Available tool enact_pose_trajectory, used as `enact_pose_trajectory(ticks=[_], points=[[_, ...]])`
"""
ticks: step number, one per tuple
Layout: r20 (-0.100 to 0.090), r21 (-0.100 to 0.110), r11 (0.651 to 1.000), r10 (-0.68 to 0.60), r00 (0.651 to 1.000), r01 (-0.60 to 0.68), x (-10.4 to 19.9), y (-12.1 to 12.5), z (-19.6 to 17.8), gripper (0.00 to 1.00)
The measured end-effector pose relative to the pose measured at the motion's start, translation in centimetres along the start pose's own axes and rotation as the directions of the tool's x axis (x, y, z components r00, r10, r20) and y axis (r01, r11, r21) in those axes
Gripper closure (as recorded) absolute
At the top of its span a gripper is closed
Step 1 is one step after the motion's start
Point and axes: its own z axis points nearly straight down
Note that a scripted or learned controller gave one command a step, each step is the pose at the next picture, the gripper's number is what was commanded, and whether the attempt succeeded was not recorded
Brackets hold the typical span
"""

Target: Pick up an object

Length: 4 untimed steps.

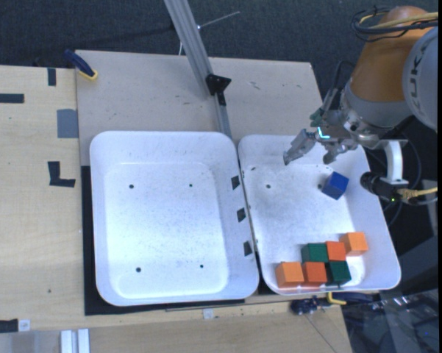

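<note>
My gripper (313, 151) hangs over the far part of the right bin (279, 204), fingers spread open with nothing between them. A blue block (335, 184) lies in that bin just below and right of the fingertips, apart from them. At the bin's near end sits a cluster of orange blocks (290, 273) and green blocks (315, 252), packed against the near right corner, with one more orange block (354, 241) at the right wall.
The left bin (162, 219) sits beside the right one, their rims touching in the middle. A grey metal bar (193, 43) slants down from the top to the bins' far junction. A blue and yellow tool (81, 64) lies far left on the bench.
</note>
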Motion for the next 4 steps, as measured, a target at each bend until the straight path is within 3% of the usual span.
enact_pose_trajectory(ticks=[1, 3, 4], points=[[0.001, -0.005, 1.0, -0.001, 1.0, 0.001, 0.0, 0.1, -0.3, 0.0], [0.002, 0.001, 1.0, -0.001, 1.0, 0.001, 0.4, 1.3, 12.1, 0.0], [0.002, 0.0, 1.0, 0.0, 1.0, 0.0, 0.5, 1.1, 15.4, 0.0]])
